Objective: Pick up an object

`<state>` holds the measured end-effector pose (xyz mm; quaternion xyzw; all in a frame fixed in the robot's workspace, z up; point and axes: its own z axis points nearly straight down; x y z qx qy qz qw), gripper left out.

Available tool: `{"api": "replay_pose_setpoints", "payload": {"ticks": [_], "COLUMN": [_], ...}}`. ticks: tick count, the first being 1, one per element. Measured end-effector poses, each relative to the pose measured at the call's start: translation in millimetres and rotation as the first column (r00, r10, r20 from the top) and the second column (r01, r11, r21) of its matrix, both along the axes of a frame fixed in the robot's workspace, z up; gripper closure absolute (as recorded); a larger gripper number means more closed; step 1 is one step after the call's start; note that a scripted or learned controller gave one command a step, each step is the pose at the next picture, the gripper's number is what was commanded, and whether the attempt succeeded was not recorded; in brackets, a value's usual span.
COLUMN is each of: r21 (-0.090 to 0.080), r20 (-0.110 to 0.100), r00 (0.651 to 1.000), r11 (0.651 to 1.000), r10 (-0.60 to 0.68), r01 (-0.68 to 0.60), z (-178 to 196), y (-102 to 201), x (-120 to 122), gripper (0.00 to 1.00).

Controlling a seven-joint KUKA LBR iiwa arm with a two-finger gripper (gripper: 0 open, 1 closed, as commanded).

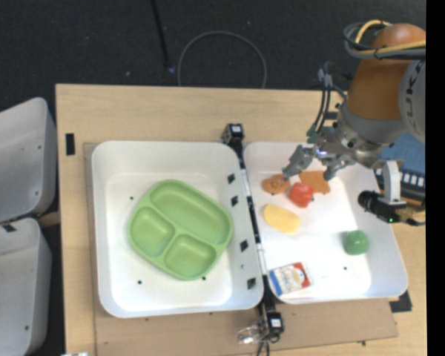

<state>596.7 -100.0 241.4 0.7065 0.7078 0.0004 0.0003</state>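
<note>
The gripper [312, 167] is held just above the red ball [301, 193], its fingers spread wide with nothing between them, probably so that this ball, lying beside the yellow lemon [282, 219], can be straddled.

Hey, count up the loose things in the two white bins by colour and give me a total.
Green: 2, the divided plate and a small ball
Orange: 2, pieces at and
Red: 1
Yellow: 1
White printed packet: 1
Total: 7
</note>
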Motion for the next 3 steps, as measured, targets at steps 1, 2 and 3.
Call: {"api": "replay_pose_setpoints", "payload": {"ticks": [1, 2, 3], "r21": [-0.002, -0.002, -0.002], "r20": [-0.006, -0.005, -0.003], "r00": [1.0, 1.0, 1.0], "r11": [1.0, 1.0, 1.0], "r10": [-0.003, -0.003, -0.005], "r01": [0.003, 0.003, 0.005], "z": [-62.7, -116.4, -141.6], "y": [-5.1, -7.9, -9.6], "x": [1.4, -9.5, -9.6], "gripper": [0.0, 0.0, 0.0]}}
